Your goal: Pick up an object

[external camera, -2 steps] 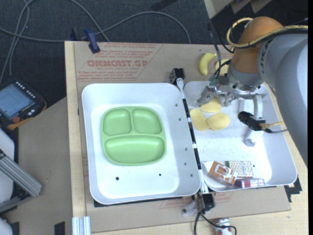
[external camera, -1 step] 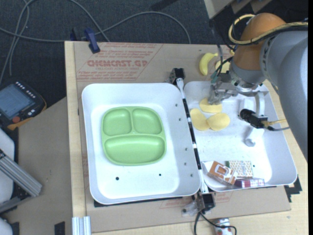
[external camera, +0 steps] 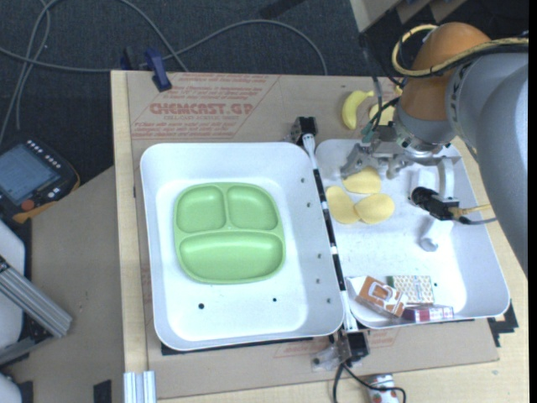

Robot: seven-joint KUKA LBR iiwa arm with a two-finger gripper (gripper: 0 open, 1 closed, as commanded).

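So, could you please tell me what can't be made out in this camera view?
- Gripper: the wrist above it hides the fingers, so open or shut is unclear.
- Yellow pieces: the top one lies partly under the gripper; contact can't be judged.
- Packets: print too small to read.
- Arm: cut off by the right edge.

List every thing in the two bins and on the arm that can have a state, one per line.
Green divided plate: flat in the left bin, compartments bare.
Yellow chips: three, bunched together in the right bin.
Small packets: lying flat at the right bin's near edge.
Banana: outside the bins, on the bench behind the right bin.
Tool: low over the right bin, right above the chips.
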